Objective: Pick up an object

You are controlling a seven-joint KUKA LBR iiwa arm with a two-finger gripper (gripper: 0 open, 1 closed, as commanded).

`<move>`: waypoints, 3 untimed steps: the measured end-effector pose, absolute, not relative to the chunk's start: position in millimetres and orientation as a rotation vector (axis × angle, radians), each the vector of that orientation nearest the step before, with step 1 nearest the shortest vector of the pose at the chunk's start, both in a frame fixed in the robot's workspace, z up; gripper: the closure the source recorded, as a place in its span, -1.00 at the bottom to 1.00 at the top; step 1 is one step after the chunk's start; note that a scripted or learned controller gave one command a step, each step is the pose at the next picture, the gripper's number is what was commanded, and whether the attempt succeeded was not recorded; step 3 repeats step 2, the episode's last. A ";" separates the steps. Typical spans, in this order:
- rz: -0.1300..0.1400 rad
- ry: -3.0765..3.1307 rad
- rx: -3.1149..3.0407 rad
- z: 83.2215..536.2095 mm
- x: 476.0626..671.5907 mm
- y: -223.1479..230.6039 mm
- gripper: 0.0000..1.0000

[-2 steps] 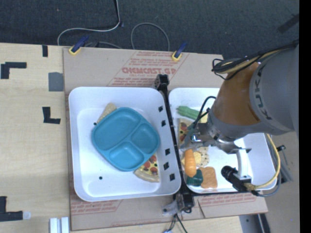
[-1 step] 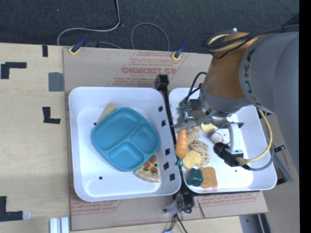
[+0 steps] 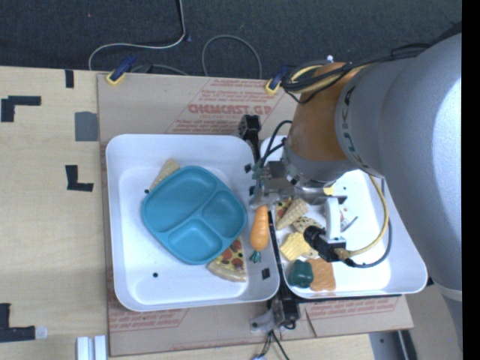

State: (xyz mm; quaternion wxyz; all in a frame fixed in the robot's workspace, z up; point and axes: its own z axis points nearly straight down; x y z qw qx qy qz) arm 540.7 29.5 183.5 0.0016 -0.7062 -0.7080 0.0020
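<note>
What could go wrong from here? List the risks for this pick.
1. The toy carrot lies on the rim between the two bins, so a touch may roll it off.
2. The right bin holds small pieces packed close by the green piece; the gripper may nudge neighbours.
3. The yellow cable loops low over them and could snag.

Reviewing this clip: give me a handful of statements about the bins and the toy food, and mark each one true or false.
1. A blue divided plate lies in the left bin. True.
2. A pizza slice lies on top of the blue plate. False: it lies on the bin floor, at the plate's lower right edge.
3. A toy carrot sits by the divide between the two bins. True.
4. The arm is over the left bin. False: its wrist hangs over the right bin.
5. A dark green item lies in the right bin beside an orange-brown piece. True.
</note>
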 end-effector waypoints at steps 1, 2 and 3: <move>-0.004 -2.228 -2.216 226.0 553.9 62.6 1.00; 0.003 -2.222 -2.222 207.7 592.1 44.3 1.00; 0.003 -2.222 -2.222 207.7 592.1 44.3 1.00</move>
